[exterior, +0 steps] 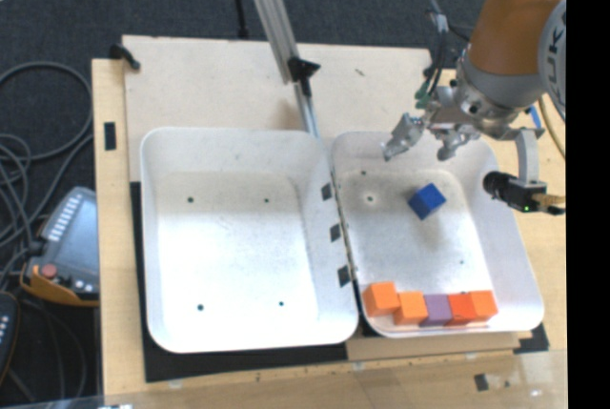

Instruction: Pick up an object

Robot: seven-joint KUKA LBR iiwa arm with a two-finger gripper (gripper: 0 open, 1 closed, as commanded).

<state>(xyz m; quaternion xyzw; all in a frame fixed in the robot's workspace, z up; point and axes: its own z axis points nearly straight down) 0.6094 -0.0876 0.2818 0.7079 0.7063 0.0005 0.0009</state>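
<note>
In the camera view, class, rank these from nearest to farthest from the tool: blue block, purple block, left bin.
Measured from the tool:
1. Blue block, just below it in the right bin.
2. Purple block, in the row along that bin's near edge.
3. Left bin, across the divide.

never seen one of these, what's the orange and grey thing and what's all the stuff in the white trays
That is a robot arm, filmed by one fixed camera looking down on a bench. Its grasping part, the end effector, hangs with open fingers over the far end of the right bin and holds nothing. In that bin lie a blue block and, along the near edge, a row of orange blocks with a purple block among them. The left bin sits beside it. The job is picking up an object.
</note>
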